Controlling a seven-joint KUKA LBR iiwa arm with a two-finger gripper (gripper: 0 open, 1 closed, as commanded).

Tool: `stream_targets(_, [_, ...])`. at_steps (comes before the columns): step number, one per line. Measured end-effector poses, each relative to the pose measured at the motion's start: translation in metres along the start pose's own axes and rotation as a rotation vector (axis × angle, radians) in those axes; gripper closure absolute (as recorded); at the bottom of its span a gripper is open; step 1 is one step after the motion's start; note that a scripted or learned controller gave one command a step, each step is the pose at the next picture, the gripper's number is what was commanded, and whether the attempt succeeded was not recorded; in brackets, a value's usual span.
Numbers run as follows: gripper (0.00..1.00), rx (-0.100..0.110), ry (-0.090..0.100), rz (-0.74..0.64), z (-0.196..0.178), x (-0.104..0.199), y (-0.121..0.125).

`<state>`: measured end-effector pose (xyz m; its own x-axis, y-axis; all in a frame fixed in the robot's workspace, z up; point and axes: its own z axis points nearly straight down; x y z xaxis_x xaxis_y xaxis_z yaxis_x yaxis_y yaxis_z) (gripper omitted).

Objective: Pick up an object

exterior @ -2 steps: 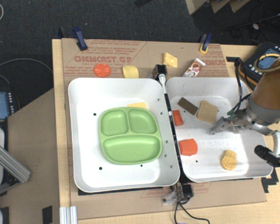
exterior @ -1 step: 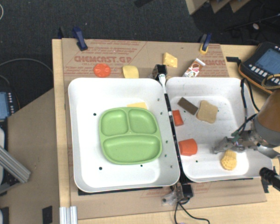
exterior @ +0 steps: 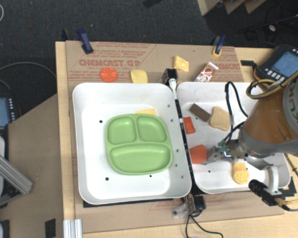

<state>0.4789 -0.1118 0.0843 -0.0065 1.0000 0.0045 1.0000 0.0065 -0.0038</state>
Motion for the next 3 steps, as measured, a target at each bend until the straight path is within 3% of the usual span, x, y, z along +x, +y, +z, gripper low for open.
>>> stream_targets(1, [0.0, -0.018, -0.013, 0.006, -0.115, -0.079, 0.07])
stream_targets(2, [0.0, -0.008, -0.007, -0.001, 0.003, 0.015, 0.11])
stream_targets(3, [0.0, -0.014, -0.009, 0.003, -0.004, -0.005, 0.187])
